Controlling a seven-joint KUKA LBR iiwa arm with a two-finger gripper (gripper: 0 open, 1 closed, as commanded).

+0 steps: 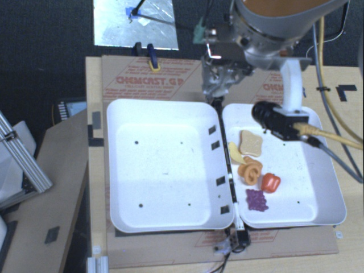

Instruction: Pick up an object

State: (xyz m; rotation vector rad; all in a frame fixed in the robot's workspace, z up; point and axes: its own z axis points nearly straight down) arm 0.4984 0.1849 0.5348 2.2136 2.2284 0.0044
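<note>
Plastic food sits bunched in the right bin (318,209); gripper (218,92) hangs at its far-left corner, can't tell its state. I'd target the red pepper (271,182), it's least crowded.

Grey arm with orange band (284,7) is cut off by the top edge. Its two-finger gripper (218,95) is small and dark against the bin rims, finger gap unreadable. Pale yellow food piece (234,152) is partly hidden under the tan bread slice (251,143). Silver aluminium frame (20,158) cut off at left edge.
</note>
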